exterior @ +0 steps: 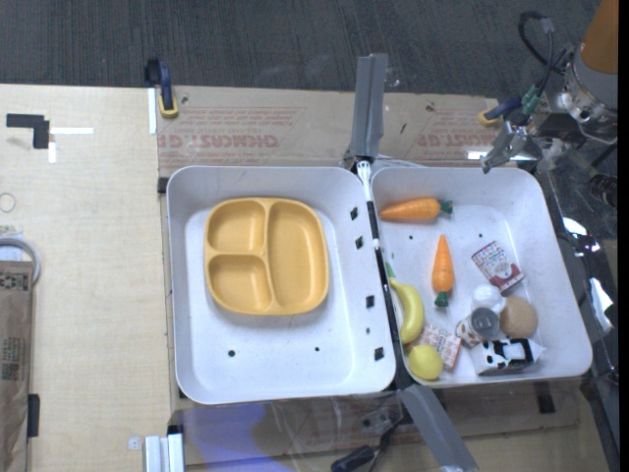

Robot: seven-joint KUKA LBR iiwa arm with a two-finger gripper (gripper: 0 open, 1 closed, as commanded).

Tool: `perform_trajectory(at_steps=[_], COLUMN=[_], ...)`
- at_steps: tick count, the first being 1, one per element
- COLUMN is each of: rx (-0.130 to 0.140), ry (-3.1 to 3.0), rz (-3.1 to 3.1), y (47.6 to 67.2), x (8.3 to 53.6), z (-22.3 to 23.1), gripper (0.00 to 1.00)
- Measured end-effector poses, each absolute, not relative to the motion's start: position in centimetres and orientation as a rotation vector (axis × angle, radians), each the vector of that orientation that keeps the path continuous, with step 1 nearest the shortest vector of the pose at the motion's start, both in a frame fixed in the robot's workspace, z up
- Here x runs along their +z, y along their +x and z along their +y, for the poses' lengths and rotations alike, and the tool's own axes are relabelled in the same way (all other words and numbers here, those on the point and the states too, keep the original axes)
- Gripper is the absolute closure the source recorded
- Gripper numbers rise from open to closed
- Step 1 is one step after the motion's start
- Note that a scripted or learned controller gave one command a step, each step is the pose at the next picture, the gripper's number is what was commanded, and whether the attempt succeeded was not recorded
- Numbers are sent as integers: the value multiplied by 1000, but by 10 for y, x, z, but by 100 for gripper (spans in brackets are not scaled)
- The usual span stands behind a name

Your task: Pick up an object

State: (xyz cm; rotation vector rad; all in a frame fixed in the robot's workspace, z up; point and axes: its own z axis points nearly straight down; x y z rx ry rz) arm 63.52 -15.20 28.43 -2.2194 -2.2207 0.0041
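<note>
Hovering off the right bin's (550,224) far corner, the pincer (503,147) is gripping nothing; spread or pressed together, cannot tell. Approach step is pending: carrots (442,264), banana (409,310), lemon (425,362) are lying inside, so next move is needing descent over one.

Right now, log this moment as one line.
gripper: above right bin's far rim, holding nothing | yellow three-compartment plastic plate: left bin | two orange toy carrots: right bin

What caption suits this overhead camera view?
Gripper poised over right bin's far corner; carrots, banana inside.
</note>
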Motion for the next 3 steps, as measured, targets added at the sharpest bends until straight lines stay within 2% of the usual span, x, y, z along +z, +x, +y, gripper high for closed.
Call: perform_trajectory(at_steps=[1,2,3], rx=[3,1,1], ry=[-2042,-1920,-1924], rz=[-2384,-2484,-2480], y=[566,548,548], x=[205,91,100], z=[-107,-106,-107], gripper=[0,0,100])
